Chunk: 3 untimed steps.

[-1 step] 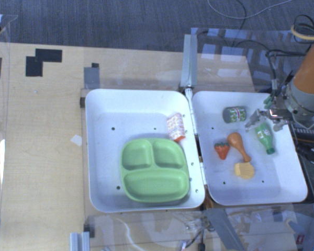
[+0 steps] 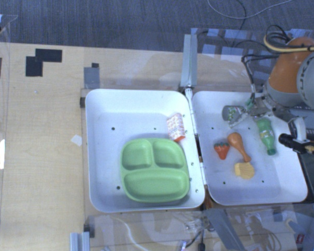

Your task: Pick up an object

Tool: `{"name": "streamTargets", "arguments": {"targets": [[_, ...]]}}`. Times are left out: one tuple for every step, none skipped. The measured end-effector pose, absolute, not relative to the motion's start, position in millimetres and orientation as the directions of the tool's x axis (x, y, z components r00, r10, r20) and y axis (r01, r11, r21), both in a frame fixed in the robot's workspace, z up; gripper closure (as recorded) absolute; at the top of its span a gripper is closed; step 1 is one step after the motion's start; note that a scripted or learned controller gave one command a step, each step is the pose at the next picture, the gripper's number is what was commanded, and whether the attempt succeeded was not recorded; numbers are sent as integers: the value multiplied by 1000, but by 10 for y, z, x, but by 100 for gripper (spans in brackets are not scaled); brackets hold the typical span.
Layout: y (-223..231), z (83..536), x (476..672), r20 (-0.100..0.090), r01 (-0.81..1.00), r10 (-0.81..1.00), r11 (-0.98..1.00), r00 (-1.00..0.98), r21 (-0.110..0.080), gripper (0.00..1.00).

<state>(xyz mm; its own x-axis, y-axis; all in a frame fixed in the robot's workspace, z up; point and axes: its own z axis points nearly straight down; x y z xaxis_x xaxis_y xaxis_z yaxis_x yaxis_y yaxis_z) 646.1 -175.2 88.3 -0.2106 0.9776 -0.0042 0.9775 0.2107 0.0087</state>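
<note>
Toward the right of the frame, the arm (image 2: 298, 72) is reaching in over the right bin (image 2: 282, 190), and its hand (image 2: 256, 106) is hanging low near that bin's upper edge — just beside a small grey can (image 2: 231, 112) lying on its side and the cap end of a green bottle (image 2: 266, 135). Whether the hand is open or closed I cannot tell; the wrist and cabling are hiding that part, and nothing is visibly being gripped.

The likely candidates for picking are all sitting in this right bin: the can and bottle near the hand, and lower down toward the bin's middle a toy drumstick (image 2: 239, 146), a small red-orange strawberry-like piece (image 2: 222, 150) and a yellow chunk (image 2: 244, 170). Over in the left bin (image 2: 102, 114), a green divided plate (image 2: 155, 169) is lying at the lower centre with a small wrapped packet (image 2: 175, 126) just above it by the right wall.

Judging from this, the approach step is in hand — nothing is lifted yet. The next move is calling for the hand to settle squarely over one item, probably the can or bottle, without nudging it against the bin wall.
</note>
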Motion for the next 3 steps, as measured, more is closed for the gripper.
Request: {"name": "streamTargets", "arguments": {"targets": [[-1419, 872, 6585, 0, 957, 957, 290, -290, -11, 0], [-1324, 866, 6641, 1, 936, 936, 351, -351, -20, 0], [-1300, 959, 6619, 12, 934, 935, 356, -355, -33, 100]]}}
